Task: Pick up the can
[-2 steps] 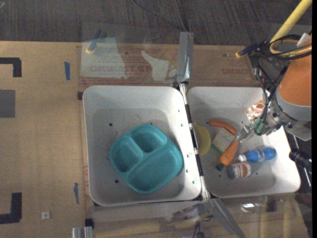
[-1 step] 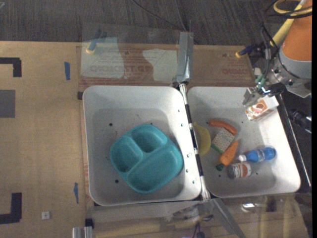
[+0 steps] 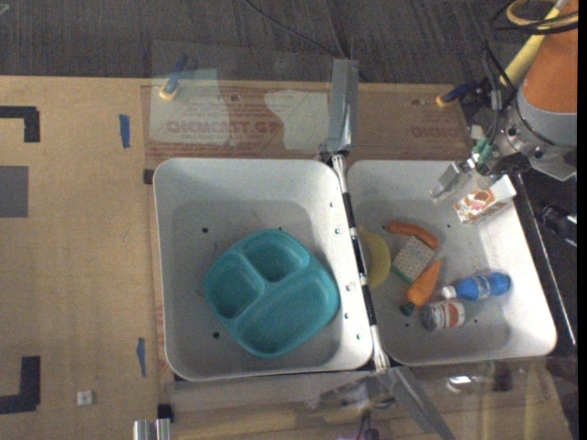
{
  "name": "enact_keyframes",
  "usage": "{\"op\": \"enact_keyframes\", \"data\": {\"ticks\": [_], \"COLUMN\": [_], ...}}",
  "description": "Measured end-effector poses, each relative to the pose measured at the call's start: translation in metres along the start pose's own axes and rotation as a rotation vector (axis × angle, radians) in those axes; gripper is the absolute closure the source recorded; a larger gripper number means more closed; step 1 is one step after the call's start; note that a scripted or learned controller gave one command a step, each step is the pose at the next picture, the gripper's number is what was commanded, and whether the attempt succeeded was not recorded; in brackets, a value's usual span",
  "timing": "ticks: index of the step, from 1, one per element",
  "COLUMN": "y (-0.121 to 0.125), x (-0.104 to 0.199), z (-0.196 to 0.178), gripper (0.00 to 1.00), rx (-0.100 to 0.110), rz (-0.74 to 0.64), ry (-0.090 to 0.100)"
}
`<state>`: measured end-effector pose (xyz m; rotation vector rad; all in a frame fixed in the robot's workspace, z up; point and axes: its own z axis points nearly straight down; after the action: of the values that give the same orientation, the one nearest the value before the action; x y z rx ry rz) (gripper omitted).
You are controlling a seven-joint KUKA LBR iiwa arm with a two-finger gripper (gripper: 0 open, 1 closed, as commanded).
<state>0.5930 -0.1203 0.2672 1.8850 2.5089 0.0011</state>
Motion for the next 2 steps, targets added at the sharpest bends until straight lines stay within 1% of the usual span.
{"op": "enact_keyframes", "data": {"ticks": [1, 2], "y": [-0.004, -0.019], "x": [-0.046, -0.029], "z": [0.032, 0.163], "gripper": [0.00, 0.00], "rx": [0.002, -0.013], "rz": [0.012, 0.056], "ry": [0.001, -0.006]}}
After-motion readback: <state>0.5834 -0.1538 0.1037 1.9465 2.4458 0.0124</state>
